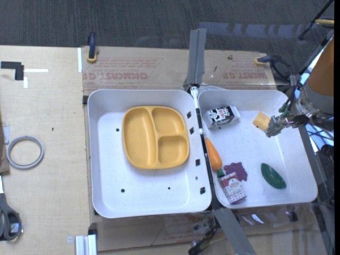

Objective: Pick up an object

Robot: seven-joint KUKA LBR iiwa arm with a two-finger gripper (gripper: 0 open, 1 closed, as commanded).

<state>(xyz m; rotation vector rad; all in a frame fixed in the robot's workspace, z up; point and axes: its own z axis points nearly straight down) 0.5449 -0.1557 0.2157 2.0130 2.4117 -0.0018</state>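
My gripper (272,127) hangs over the right bin's (297,195) far right part, reaching in from the right. A small yellow block (261,121) sits right against its tip on the left side; whether it is gripped or just touched is unclear. Also in this bin are a black-and-white patterned box (221,116) at the back, an orange carrot (213,154) along the left wall, a purple piece (236,170), a red and white packet (232,189) at the front, and a green oval piece (273,176) at the front right.
The left bin (106,195) holds a yellow divided plate (155,137). On the wooden bench to the left lie a grey tape ring (23,152) and scissors (8,224). A metal divider (195,57) stands behind the bins.
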